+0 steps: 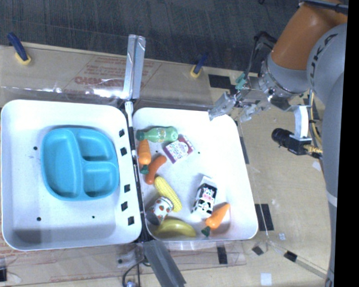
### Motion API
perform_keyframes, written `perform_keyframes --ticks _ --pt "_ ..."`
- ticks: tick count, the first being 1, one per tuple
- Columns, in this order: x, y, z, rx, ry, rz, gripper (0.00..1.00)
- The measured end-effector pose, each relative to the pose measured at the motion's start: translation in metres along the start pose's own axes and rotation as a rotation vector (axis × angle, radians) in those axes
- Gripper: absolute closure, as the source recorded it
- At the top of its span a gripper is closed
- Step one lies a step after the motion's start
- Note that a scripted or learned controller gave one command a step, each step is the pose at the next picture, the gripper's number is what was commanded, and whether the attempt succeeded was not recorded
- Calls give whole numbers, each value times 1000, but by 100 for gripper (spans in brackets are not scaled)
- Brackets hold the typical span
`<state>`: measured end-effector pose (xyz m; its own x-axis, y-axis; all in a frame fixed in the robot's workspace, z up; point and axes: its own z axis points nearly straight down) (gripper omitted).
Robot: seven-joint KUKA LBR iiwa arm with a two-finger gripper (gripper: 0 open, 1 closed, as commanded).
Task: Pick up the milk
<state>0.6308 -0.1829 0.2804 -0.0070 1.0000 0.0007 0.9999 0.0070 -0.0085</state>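
1. The gripper (234,108) is seen above the far right corner of the right bin (241,167); its two fingers are spread apart and nothing is held between them.
2. The milk (205,200), a small carton printed with black cow patches, is found in the near right part of that bin, well apart from the gripper.
3. A carrot (217,216) is pressed against the carton's near side, and a corn cob (168,193) lies just beside it on the left; a closing finger could be blocked by either, or the carrot could be taken instead.
4. The carton's faces are judged smooth and flat; if it is gripped off-centre, it could be tipped or slip out.
5. The bin wall is close on the right, so a finger could be caught on it.
6. The other toys look like glossy, rounded plastic: a banana (175,228), a green bottle (159,134); a blue divided tray (80,162) is set in the left bin (16,161).
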Motion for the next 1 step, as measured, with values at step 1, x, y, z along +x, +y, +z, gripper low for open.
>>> perform_keyframes --ticks 1 --pt "-28 -75 87 0 1 8 0"
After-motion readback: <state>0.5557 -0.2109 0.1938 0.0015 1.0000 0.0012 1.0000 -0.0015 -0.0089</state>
